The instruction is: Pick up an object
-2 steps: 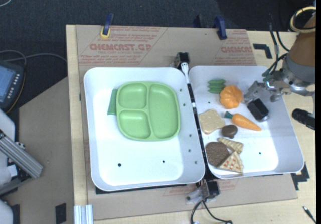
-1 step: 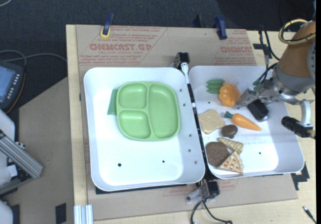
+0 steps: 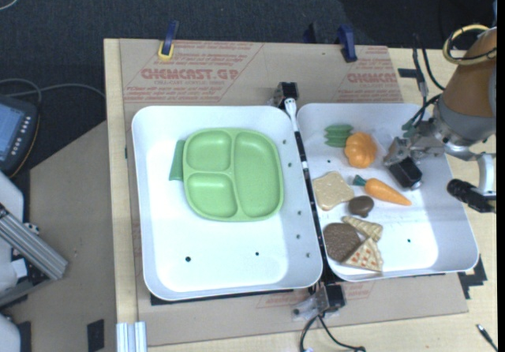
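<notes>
Toy carrot (image 3: pixel 383 190) lies just below and right of the orange toy pepper (image 3: pixel 360 149); the gripper (image 3: pixel 400 156) hangs just right of that pepper, open or clenched I cannot tell. Likely the approach step: next, descend and close on the carrot

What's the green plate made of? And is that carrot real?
The green plate looks like moulded plastic: one even pale green, smooth, with three pressed-in sections. The carrot is probably a plastic toy: flat, uniform orange, though it is too small to be sure.
</notes>
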Tool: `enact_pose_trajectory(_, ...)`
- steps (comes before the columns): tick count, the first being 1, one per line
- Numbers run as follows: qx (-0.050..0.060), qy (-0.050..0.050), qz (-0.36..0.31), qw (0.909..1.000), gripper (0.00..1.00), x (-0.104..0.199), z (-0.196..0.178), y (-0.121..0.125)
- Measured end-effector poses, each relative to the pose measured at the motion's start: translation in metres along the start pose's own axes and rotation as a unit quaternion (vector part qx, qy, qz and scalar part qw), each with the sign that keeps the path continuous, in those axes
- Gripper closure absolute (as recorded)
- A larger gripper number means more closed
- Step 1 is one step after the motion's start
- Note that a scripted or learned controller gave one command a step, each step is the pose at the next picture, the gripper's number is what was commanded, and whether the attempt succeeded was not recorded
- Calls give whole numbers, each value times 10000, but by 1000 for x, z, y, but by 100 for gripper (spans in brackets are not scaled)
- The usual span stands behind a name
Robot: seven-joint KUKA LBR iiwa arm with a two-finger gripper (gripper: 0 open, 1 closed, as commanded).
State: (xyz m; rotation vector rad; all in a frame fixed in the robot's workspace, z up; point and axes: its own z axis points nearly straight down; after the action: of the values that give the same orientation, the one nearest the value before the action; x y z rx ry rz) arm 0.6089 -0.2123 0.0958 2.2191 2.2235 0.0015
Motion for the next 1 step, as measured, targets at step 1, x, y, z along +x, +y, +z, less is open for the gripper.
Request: enact_pose_trajectory(1,-37,-18,2,10000,100,4,-56,11)
